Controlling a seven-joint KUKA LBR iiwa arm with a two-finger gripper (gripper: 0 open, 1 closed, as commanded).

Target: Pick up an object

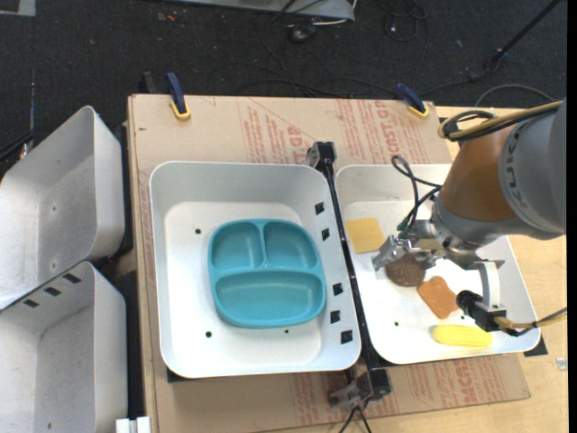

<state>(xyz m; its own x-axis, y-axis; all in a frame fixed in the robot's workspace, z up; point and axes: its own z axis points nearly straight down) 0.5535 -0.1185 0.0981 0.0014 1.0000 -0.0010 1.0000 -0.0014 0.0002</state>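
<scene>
Brown disc [407, 273] lies in the right bin [393, 325], around the middle of its floor, and the gripper [397, 253] sits right over its upper left edge. The metal tip is close enough that it looks to be touching the disc. From this angle I cannot tell whether the gripper is apart, together or clamped on anything. The grey arm [518, 183] with its orange band reaches in from the right and hides the far right part of that bin.

Three other things share the right bin. A pale yellow square slice [365, 235] lies flat near the bin's left wall, just up and left of the gripper. An orange-tan piece [438, 296] lies just beside the disc on its lower right. A bright yellow oblong piece [462, 336] rests near the bin's front rim.

The left bin [180, 269] holds a teal divided plate [267, 271], flat on the floor and roughly centred. Both bins stand side by side on a brown board [270, 124], with two blue and yellow clamps [178, 97] on its far edge
</scene>
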